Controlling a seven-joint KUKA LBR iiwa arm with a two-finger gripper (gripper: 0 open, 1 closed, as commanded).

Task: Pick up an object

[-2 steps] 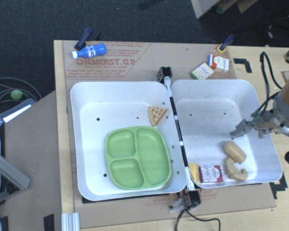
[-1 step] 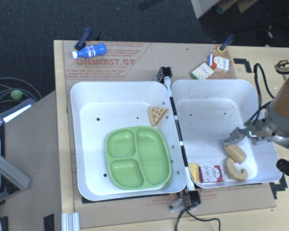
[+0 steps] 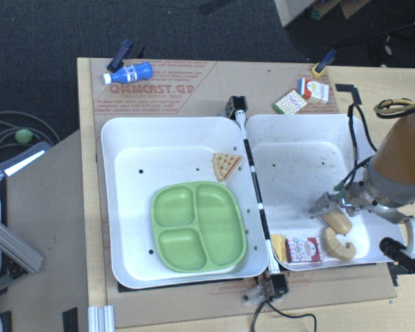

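Bread pieces (image 3: pixel 339 244) and a small red-and-white packet (image 3: pixel 303 249) are left crowded in the right bin's (image 3: pixel 290 133) near corner, where the hand (image 3: pixel 330 204) is lowered just beside a bun (image 3: pixel 336 221), seemingly for a pick, though its grip cannot be told.

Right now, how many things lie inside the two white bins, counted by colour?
Green: 1, the divided plate
Tan or beige: 3, the waffle piece, the small roll, the curved bread piece
Yellow: 1, the block
Red and white: 1, the packet
Total: 6
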